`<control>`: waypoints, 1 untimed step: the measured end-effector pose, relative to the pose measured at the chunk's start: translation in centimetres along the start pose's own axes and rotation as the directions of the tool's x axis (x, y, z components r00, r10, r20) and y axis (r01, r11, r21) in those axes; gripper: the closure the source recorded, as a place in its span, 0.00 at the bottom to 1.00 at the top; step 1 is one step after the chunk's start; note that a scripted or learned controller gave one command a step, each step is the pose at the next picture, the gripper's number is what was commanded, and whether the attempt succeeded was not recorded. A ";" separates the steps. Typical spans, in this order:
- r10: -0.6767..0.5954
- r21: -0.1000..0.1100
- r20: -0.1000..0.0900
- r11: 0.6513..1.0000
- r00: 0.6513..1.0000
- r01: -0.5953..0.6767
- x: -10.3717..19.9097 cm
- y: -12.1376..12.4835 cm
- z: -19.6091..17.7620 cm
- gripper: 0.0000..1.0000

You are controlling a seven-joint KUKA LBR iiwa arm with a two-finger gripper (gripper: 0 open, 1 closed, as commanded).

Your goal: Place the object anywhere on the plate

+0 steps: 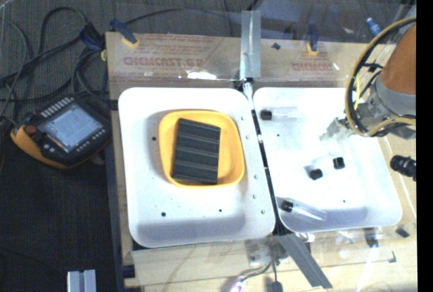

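Our gripper (337, 128) hung over the right bin (379, 213), near its far right side; we could not tell its state. The dark ridged block (197, 150) already lay flat on the yellow plate (231, 162) in the left bin (142, 209). We judged the risk to be a needless new grab, which could drag the block off the plate.
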State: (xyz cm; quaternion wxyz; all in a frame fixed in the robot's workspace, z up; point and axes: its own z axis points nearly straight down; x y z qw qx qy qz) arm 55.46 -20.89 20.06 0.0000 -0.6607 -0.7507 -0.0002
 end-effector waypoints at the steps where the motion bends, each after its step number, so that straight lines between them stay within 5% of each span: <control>1: 0.000 0.000 0.000 1.000 1.000 0.000 0.0 0.0 0.0 0.00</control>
